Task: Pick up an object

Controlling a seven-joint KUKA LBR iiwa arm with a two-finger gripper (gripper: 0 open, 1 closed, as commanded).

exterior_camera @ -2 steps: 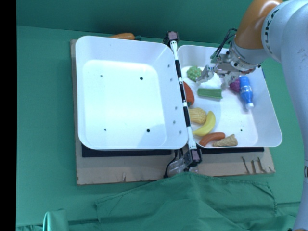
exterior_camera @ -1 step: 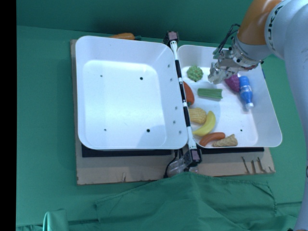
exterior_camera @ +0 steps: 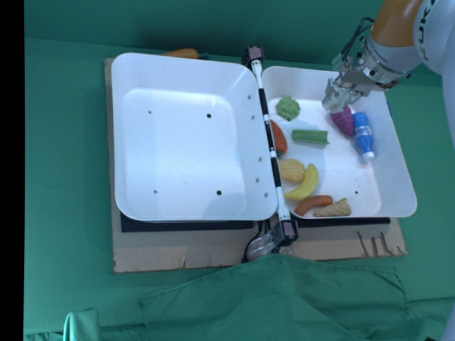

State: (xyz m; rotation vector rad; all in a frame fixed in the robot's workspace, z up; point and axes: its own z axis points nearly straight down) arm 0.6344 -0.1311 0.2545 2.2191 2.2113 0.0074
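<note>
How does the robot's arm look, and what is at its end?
The arm is grey with an orange band above the wrist and dark lettering on its grey part. A thin black cable loops along the wrist. At its end sits a silver metallic gripper.

A green cloth point(exterior_camera: 64, 155) covers the bench and runs up the backdrop behind it. A brown cardboard sheet point(exterior_camera: 178, 258) lies flat on it beneath a dark mat point(exterior_camera: 185, 225). Rumpled green fabric point(exterior_camera: 284, 297) bunches along the near edge. Light is even and soft.
</note>
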